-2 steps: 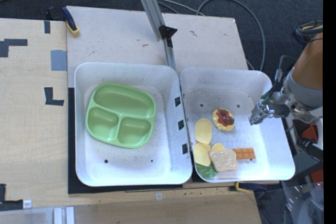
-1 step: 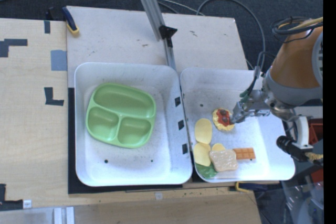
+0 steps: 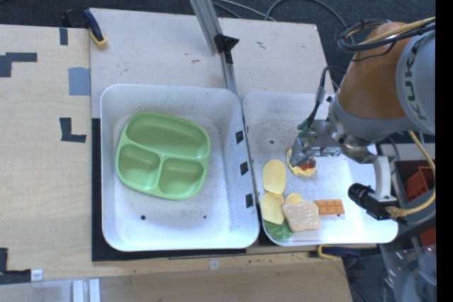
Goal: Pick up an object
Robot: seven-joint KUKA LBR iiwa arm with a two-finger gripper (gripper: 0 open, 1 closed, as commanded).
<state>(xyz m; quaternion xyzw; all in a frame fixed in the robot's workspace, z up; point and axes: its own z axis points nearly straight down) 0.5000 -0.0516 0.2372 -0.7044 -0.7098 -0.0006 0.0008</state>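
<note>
At far left the desk [image 3: 42,152] shows pale wood with grey tape marks. The left bin [image 3: 113,223] holds a green divided plate [image 3: 163,155], its long axis running across the frame. In the right bin [image 3: 368,233], two yellow ovals [image 3: 274,176] stand lengthwise up-frame beside a toast slice [image 3: 301,216] and an orange wafer [image 3: 328,207] lying crosswise. The hand [image 3: 304,159] sits over a small red-and-yellow item [image 3: 304,169]; whether it is clenched cannot be told. Dark carpet lies beyond.

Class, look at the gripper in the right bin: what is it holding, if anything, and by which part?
Cannot be told: the gripper sits over a small yellow-and-red item.
</note>
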